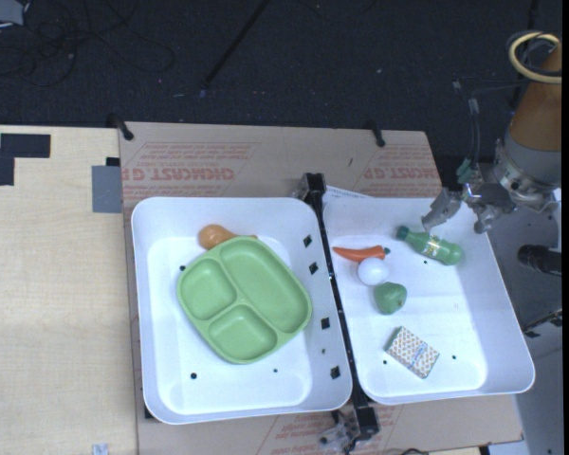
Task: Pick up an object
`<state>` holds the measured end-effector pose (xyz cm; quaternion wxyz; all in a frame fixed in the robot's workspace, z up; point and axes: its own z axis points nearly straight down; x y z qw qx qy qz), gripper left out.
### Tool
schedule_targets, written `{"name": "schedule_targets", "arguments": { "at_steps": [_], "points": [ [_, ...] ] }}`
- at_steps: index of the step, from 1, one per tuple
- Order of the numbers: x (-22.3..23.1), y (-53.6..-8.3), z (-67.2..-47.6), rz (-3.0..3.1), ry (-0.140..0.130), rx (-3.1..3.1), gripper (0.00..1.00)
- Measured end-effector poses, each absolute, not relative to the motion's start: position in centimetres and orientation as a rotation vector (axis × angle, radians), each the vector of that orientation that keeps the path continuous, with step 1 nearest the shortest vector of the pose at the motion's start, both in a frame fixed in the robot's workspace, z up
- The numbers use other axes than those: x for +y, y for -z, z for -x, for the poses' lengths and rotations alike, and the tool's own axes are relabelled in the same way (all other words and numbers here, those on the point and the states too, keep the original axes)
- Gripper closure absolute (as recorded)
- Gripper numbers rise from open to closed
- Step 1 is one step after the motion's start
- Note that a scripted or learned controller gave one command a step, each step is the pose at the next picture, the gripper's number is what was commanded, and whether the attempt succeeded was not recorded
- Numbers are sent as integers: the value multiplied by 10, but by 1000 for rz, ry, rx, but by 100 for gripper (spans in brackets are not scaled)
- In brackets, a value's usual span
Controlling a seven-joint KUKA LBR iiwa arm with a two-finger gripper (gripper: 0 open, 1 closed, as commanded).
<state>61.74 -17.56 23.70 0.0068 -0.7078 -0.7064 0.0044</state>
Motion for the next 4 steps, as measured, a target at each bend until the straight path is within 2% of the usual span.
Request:
{"name": "schedule_targets", "arguments": {
  "at_steps": [1,2,3,4],
  "points": [
    [-176,-245,-620,2220,-2,-2220,0],
    [-181,-183,-615,2217,-8,-2216,0],
    [-185,-125,-621,2218,-5,-2218,0],
    [-183,-85,-621,2218,-5,-2218,0]
  ]
}}
